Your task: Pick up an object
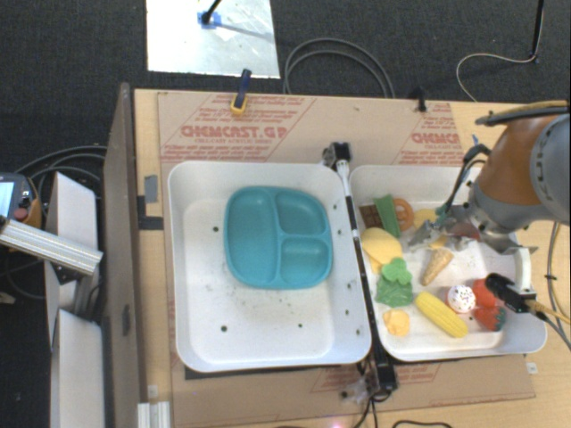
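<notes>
The grey arm with its orange band (522, 163) reached in from the right over the right-hand shallow white bin (528, 335). Its tool (434, 231) sat low over the bin's middle, among the toy food; whether it was spread or closed could not be told, and nothing was seen held in it.

Just below the tool lay a tan cone-shaped toy (437, 263), its long axis steeply tilted, narrow tip toward the lower left. Beside it to the left lay a yellow rounded toy (381, 244), with a green leafy toy (394, 285) beneath that. A yellow corn cob (441, 314) lay on a slant, long axis running upper left to lower right. A white speckled ball (461, 299) and a red toy (487, 303) lay just right of the cob.

The left-hand white bin (201, 328) held a teal divided plate (277, 237). Both bins stood side by side on the table (268, 123).
</notes>
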Controlling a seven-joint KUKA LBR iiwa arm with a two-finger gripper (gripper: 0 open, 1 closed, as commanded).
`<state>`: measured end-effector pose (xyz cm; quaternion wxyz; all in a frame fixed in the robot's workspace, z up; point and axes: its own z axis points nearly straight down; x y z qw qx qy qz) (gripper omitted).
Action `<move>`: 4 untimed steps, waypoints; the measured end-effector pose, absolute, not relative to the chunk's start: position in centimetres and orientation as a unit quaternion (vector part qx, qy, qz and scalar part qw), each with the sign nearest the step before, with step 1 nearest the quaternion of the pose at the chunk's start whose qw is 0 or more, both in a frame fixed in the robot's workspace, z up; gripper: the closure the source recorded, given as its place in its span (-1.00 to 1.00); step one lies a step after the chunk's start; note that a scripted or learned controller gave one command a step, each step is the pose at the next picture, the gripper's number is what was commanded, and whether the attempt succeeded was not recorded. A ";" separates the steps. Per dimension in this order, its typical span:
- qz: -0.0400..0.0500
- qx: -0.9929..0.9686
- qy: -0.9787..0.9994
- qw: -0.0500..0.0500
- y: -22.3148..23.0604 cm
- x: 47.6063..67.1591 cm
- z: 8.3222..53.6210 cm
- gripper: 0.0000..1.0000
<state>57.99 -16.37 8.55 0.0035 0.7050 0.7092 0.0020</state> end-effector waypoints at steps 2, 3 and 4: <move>-0.001 0.708 0.707 0.000 -15.5 51.1 8.4 -1.00; 0.002 0.705 0.709 0.004 -17.2 58.7 8.6 -1.00; 0.000 0.706 0.708 -0.001 -14.5 55.4 8.4 -1.00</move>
